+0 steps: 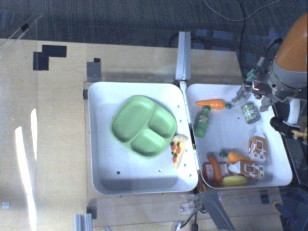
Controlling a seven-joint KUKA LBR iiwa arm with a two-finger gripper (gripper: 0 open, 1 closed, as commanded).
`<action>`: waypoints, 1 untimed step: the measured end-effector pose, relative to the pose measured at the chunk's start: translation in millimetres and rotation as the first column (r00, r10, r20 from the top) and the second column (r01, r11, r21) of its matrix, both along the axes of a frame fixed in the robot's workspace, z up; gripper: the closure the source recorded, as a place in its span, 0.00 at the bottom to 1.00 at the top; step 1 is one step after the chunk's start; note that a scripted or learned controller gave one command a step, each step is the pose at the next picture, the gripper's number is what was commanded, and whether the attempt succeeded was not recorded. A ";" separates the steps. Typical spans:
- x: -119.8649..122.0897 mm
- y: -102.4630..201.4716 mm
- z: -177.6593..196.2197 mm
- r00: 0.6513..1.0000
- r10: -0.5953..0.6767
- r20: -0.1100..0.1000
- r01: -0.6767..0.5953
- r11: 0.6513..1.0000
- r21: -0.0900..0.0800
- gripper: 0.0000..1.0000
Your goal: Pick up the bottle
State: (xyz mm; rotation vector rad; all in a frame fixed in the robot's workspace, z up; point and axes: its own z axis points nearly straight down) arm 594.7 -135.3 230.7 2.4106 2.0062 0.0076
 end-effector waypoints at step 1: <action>-22.2 106.2 -45.5 0.955 0.296 -0.003 -0.296 0.955 0.001 0.00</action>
